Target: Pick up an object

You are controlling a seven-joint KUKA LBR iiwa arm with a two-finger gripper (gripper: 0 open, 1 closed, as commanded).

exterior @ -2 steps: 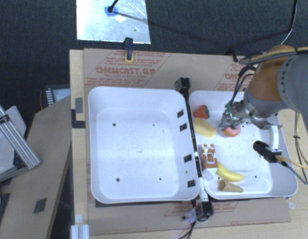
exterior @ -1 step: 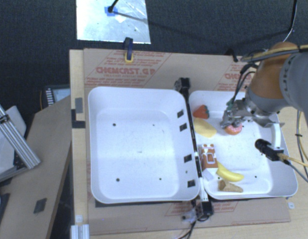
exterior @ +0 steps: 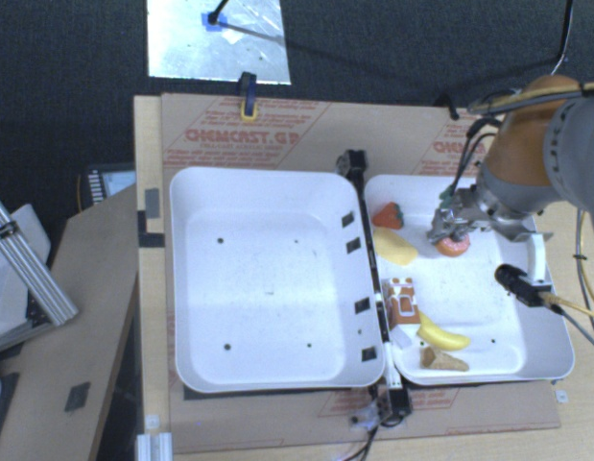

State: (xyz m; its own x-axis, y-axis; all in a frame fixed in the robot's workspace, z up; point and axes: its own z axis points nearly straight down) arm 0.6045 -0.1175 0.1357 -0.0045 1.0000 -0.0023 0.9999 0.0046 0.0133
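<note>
Nearest the camera lies a tan crust (exterior: 443, 359) beside a banana (exterior: 442, 336) in the right bin (exterior: 551, 353). Further right, the gripper (exterior: 450, 230) hangs over a small red fruit (exterior: 454, 246); finger state I cannot tell. Probably light, smooth plastic, apt to roll: pinch across its middle.

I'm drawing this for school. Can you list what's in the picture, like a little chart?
left bin: white, next to the right bin
right bin: holds toy food
strawberry: top left of right bin
lemon: below the strawberry
banana: near the front
tomato: under the gripper
gripper: down over the tomato
arm: reaches in from the right
</note>
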